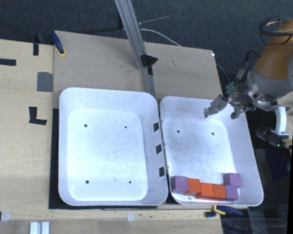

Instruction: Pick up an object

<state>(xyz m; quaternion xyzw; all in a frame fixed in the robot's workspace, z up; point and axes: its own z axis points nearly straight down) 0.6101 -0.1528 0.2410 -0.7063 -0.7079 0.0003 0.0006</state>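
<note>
Several small blocks lie in a row along the near edge of the right bin (244,146): a purple block (180,183) at the left, orange blocks (206,189) in the middle, and purple blocks (232,186) stacked at the right end. My gripper (222,109) hangs over the far right corner of that bin, well away from the blocks. Its two fingers stand apart, open, with nothing between them.
The left bin (65,133) sits beside the right one, joined by black clips (158,149). A slanted metal rail (135,33) rises behind the bins. A blue and yellow clamp (58,45) lies at the far left of the bench.
</note>
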